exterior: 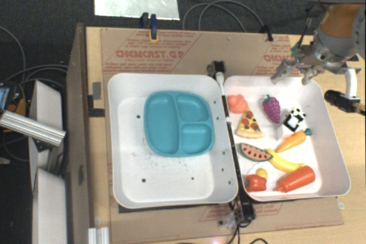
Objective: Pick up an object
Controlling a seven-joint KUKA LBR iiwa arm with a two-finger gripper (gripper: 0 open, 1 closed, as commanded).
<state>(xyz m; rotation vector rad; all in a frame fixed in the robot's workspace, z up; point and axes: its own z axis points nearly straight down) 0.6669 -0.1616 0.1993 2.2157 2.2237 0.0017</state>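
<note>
The arm (pixel 343 3) enters at the upper right of the frame, its orange band just above the wrist, which bends down toward the far edge of the right bin (pixel 337 148). The gripper (pixel 295 72) hangs over that bin's upper rim, its fingers (pixel 280 74) spread wide with nothing between them. Below it in the right bin lie toy foods: a pink piece (pixel 237 103), purple grapes (pixel 271 108), a pizza slice (pixel 249 124), a carrot (pixel 291 142), a watermelon slice (pixel 255 152), a banana (pixel 284 162) and a red bottle (pixel 296 179). The left bin (pixel 128 180) holds a teal divided plate (pixel 178 123).
</note>
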